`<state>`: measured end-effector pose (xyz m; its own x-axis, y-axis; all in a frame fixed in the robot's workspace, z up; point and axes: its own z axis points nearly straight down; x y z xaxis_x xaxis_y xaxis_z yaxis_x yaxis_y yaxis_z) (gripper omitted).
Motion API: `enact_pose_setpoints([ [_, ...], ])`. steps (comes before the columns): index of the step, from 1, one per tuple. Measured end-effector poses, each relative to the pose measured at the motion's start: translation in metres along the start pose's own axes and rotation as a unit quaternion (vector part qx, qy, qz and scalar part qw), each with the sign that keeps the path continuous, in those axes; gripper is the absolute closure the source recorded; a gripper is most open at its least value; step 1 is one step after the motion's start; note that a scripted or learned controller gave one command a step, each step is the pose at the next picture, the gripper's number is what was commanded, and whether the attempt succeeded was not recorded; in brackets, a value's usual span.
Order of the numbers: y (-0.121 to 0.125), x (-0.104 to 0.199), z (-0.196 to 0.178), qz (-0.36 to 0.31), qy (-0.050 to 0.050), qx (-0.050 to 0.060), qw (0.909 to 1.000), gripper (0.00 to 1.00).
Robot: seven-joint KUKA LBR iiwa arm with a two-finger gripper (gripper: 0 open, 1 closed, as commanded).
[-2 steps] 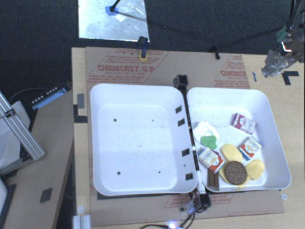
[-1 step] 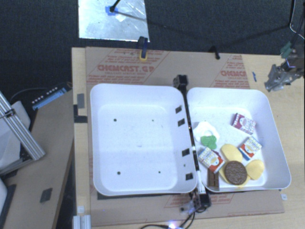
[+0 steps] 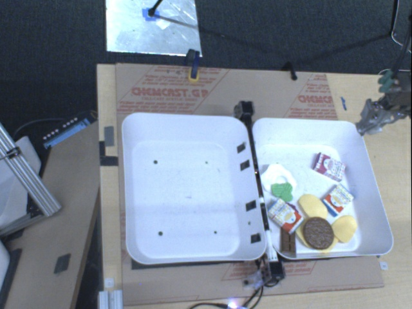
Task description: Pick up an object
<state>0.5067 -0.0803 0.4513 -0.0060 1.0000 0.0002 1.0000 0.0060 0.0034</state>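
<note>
The right bin (image 3: 309, 131) holds several small items in its near half: a maroon and white carton (image 3: 329, 166), a red, white and blue carton (image 3: 338, 199), another small carton (image 3: 284, 214), a green piece (image 3: 282, 190) on a white lump, two yellow pieces (image 3: 313, 205) (image 3: 345, 228), a brown round cookie (image 3: 318, 233) and a dark brown bar (image 3: 288, 240). My gripper (image 3: 374, 120) hangs at the right edge of the view, just outside the right bin's far right corner, well apart from the items. Nothing shows between its fingers.
The left bin (image 3: 187, 185) lies beside the right one, joined by a black-clipped divider (image 3: 252, 172). Both rest on a cardboard sheet (image 3: 167, 89) on the bench. A shiny metal plate (image 3: 152, 18) lies beyond, and aluminium framing (image 3: 26, 179) stands at the left.
</note>
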Motion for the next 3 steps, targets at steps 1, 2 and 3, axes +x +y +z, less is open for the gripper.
enact_pose_setpoints([
  [1, -0.016, 0.026, -0.006, 0.000, 0.000, 0.000, 1.0000, 1.00],
  [2, -0.019, 0.053, -0.014, 0.000, 0.000, -0.001, 1.0000, 1.00],
  [3, -0.019, 0.067, -0.023, 0.001, 0.000, 0.000, 1.0000, 1.00],
])
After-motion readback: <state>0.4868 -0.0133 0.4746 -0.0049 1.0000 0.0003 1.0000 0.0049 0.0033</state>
